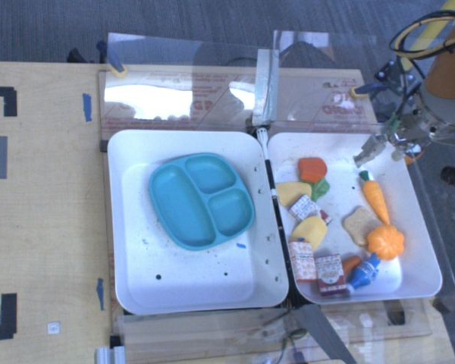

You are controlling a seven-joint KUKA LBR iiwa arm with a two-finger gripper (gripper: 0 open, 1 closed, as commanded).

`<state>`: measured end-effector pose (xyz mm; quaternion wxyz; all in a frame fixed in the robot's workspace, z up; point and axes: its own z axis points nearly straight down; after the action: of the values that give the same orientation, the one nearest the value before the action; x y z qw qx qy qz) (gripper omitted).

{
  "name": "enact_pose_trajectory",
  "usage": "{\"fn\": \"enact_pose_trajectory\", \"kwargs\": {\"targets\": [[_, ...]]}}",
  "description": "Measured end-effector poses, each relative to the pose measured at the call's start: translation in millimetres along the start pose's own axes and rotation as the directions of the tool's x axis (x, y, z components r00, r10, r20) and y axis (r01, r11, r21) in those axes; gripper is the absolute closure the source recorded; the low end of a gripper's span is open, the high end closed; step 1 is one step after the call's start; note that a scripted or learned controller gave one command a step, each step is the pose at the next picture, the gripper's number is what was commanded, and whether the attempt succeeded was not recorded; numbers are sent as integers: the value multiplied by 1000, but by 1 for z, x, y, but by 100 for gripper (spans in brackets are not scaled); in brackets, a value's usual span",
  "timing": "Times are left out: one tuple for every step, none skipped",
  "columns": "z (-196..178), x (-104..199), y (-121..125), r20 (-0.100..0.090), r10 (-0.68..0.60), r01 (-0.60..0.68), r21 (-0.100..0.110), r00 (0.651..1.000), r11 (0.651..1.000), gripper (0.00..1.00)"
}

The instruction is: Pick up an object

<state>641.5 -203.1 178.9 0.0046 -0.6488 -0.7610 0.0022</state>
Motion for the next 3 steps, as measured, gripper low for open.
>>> {"fn": "enact_pose_trajectory", "kwargs": {"targets": [[82,-11,3,-2,-83,82,-15,997,996,0],[90,-9,-8,-1,-146,146,-18,989,989,0],[92,-11,-19,4,-339,339,-11,941,941,0]]}}
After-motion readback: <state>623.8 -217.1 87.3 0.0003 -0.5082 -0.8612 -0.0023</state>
